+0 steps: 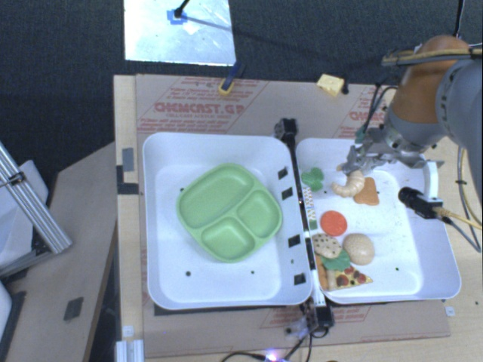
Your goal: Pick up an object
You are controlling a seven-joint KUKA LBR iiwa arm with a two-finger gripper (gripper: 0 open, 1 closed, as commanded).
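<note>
Pincer hanging low in the right bin, fingers closing around the upper end of a croissant. Croissant lying just beneath, curved, long axis running down-left to up-right. Orange cookie touching it on the right. Green piece sitting left of the pincer. Red disc, bread roll, pizza slice lying below. Green divided plate resting far left in the left bin.
</note>
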